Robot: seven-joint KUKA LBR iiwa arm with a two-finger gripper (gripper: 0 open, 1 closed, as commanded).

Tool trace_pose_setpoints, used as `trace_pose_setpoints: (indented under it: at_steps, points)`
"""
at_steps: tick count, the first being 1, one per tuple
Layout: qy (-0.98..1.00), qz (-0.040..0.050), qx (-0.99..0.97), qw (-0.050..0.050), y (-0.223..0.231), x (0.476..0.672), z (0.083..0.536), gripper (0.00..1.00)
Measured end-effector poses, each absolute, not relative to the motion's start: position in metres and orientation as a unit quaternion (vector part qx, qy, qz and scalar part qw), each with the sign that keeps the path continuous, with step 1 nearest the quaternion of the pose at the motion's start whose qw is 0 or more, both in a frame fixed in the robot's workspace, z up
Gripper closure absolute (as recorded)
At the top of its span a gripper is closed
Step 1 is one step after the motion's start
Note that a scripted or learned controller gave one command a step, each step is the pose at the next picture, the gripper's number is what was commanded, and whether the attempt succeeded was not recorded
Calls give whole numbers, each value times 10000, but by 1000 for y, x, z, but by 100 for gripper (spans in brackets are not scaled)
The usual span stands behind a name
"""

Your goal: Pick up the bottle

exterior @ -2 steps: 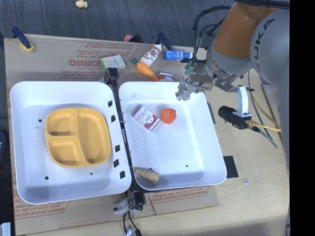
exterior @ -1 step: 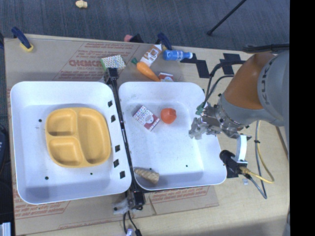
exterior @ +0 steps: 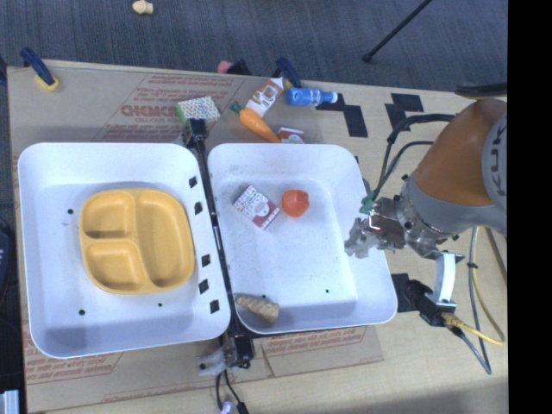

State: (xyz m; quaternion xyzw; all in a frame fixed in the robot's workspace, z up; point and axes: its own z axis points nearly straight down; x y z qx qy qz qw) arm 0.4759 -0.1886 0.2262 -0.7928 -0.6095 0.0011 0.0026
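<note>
Bottle: you find the blue bottle [exterior: 309, 97] lying on the cardboard beyond the right bin's [exterior: 345, 304] far rim, beside a carrot [exterior: 258, 125].
Gripper: your gripper [exterior: 360, 238] sits at the right bin's right wall, well apart from the bottle; you cannot tell its state.
Right bin: small printed box [exterior: 256, 207], red piece [exterior: 295, 203], brown item [exterior: 257, 308] at the near rim.
Left bin [exterior: 52, 317]: yellow divided tray [exterior: 136, 239].

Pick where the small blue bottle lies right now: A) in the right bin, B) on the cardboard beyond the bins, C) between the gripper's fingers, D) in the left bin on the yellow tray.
B: the blue bottle lies on the cardboard, past the right bin.
</note>
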Motion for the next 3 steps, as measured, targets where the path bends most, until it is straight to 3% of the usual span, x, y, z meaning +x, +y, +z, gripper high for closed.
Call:
trace_pose_setpoints:
  at_steps: [1, 2, 3]
  points:
    - [-6178, 14, -7863, 24, -153, 476, 180, 100]
    - [-5308, 13, -8475, 15, -97, 476, 228, 100]
    - [-5995, 15, -8004, 26, -59, 476, 228, 100]
